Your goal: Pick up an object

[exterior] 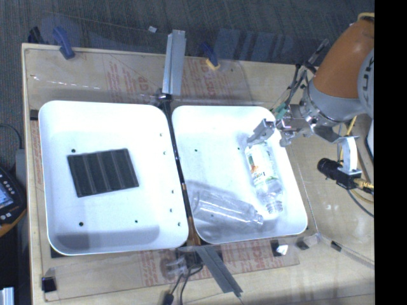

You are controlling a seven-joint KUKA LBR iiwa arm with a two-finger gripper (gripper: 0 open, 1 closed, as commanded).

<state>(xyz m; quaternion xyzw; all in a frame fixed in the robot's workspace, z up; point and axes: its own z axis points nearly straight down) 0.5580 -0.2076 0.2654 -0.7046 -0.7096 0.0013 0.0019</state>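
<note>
Left bin (57,116): dark ribbed pad (103,171), flat. Right bin (210,116), near the table's right edge: clear bottle (262,170), light, slick, crushable; grab mid-body at the label. Gripper (262,131) at its top end; finger state: cannot tell.
</note>
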